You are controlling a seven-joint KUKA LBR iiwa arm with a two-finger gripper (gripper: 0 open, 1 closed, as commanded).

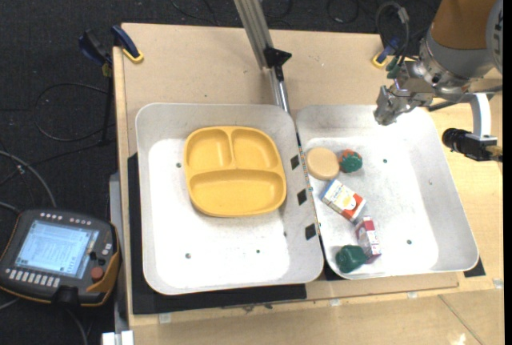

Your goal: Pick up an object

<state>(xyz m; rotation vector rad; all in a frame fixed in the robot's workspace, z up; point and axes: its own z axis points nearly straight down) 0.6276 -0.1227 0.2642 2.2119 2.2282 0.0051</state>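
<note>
A yellow plastic three-compartment plate (235, 171) sits in the shallow white left bin (160, 255), apart from the likely targets. In the shallow white right bin (448, 199), a round tan disc (322, 163) lies at about ten o'clock, touching or just beside a small dark green lump (350, 162). Toward the bin's centre-left lies a white and orange carton (343, 200), then a small red and white box (368, 237) beside a second green lump (350, 258) at seven o'clock. The two-finger gripper (390, 107) hangs over the one o'clock rim (open or closed, I cannot tell). Best judged: choose the carton, which lies apart from its neighbours, and descend squarely over it.
</note>
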